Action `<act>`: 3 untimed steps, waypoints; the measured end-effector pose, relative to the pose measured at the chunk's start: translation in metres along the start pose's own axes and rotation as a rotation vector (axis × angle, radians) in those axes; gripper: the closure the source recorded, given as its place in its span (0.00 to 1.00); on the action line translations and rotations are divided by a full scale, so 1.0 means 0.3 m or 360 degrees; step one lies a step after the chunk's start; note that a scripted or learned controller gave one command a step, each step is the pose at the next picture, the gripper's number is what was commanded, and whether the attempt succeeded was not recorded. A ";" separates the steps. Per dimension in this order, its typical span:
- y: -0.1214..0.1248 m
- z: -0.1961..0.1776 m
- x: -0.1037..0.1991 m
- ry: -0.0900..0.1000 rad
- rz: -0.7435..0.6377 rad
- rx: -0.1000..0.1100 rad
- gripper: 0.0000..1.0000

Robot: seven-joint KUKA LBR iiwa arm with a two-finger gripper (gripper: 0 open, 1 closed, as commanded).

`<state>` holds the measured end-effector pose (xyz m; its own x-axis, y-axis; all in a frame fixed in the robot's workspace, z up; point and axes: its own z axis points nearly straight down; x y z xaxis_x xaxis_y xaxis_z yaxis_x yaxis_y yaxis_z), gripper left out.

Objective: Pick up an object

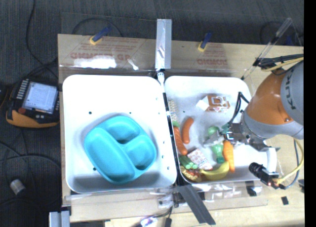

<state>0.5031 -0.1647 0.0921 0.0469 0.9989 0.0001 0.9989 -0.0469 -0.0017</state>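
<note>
Camera view, jaws (226, 137) beside carrot (228, 154), right bin (197, 85)

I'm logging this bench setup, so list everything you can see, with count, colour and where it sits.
Bins: two, white, side by side on the bench.
Divided tray: one, blue, in the left bin.
Sausage: one, orange-red, right bin, near its middle.
Carrot: one, orange, right bin, by the hand.
Banana: one, yellow, right bin's near edge.
Small carton: one, white and brown, right bin's far part.
Handheld pendant: one, black and orange, left of the bench.
Clamps: two, blue and yellow, far edge.
Arm: one, grey and orange, from the right.
Hand: one, over the right bin's toys.
</note>
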 end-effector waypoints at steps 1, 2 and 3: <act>0.000 0.000 0.000 0.0000 0.0000 0.0000 0.00; 0.000 -0.019 0.001 0.0003 0.0005 0.0008 1.00; 0.025 -0.357 0.119 -0.0002 0.0060 0.0010 1.00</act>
